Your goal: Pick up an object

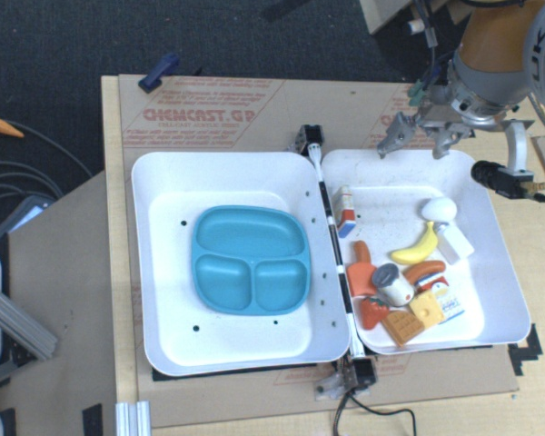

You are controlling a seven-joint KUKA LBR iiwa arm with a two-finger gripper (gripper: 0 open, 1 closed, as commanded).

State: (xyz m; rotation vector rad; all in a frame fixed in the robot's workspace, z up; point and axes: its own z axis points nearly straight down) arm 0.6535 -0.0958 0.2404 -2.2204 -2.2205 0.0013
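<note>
Two glossy white bins (154, 243), curved banana (416, 246).

- Arm enters from upper right, orange band above the grey wrist.
- Hand (424, 141) points down, high at upper right.
- Fingers (392, 137) spread apart, nothing between them.
</note>
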